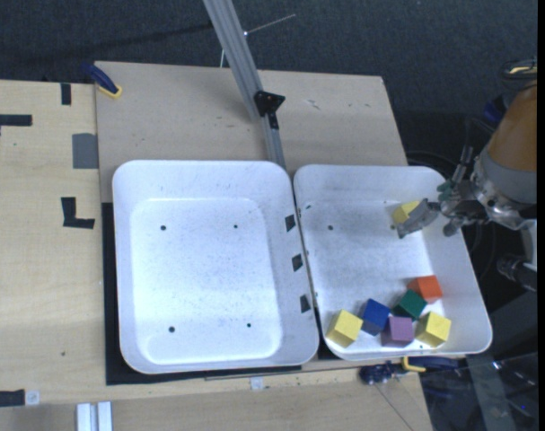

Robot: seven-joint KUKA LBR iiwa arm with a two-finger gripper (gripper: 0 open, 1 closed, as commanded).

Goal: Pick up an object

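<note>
Near cluster: six blocks lie bunched in the near right corner of the right bin (344, 241), probably where they slid together. They are a yellow block (346, 327), a blue block (375, 315), a purple block (399, 329), a green block (412, 303), an orange block (426, 286) and a second yellow block (435, 328).
Left bin: the left bin (128, 241) sits just beside the right one on the bench (182, 106).
Farther block: a lone yellow block (404, 212) is well apart from the cluster, near the far right wall.
Tool: the tool (416, 218) reaches in from the right, its tip touching or just beside that block. I cannot tell whether it is apart or together, nor whether the block is gripped.
Task thing: likely the lone yellow block, as the tool is at it.
</note>
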